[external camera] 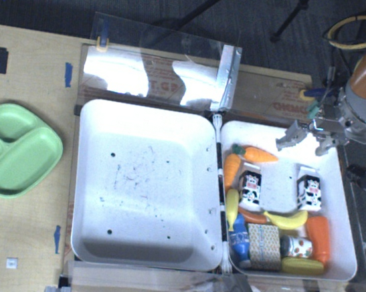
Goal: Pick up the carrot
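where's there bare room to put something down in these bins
The left bin has a bare white floor from wall to wall. In the right bin the only bare strip is along the far wall, behind the carrot and under the gripper. The rest is packed with milk cartons, banana and cans.

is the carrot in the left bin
No, the carrot lies in the right bin, near its far edge, beside other toy foods.

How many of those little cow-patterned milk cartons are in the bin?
2. One carton stands near the right bin's middle, left of the other carton, which is by the right wall. More could hide under the pile.
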`<action>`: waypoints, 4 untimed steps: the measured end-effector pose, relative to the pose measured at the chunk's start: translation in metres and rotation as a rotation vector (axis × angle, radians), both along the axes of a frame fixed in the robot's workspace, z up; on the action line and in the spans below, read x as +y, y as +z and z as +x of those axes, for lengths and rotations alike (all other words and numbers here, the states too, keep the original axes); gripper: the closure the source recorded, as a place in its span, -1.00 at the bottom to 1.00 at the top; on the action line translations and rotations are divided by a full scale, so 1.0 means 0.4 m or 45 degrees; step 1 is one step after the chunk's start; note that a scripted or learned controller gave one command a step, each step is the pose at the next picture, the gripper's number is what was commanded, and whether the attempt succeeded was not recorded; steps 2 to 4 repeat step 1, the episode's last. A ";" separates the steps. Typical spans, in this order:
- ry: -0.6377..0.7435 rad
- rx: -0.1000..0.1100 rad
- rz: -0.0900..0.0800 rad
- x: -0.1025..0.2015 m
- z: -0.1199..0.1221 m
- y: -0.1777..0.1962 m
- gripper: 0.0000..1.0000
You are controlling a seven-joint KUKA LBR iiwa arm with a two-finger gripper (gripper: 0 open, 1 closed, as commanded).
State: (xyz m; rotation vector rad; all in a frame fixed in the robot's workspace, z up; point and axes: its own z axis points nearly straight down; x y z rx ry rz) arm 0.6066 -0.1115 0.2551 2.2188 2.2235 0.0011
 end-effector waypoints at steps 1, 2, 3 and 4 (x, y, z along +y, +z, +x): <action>0.030 -0.003 -0.002 -0.053 0.141 -0.158 -1.00; 0.030 -0.003 -0.002 -0.053 0.141 -0.158 -1.00; 0.030 -0.003 -0.002 -0.053 0.141 -0.158 -1.00; 0.030 -0.003 -0.002 -0.053 0.141 -0.158 -1.00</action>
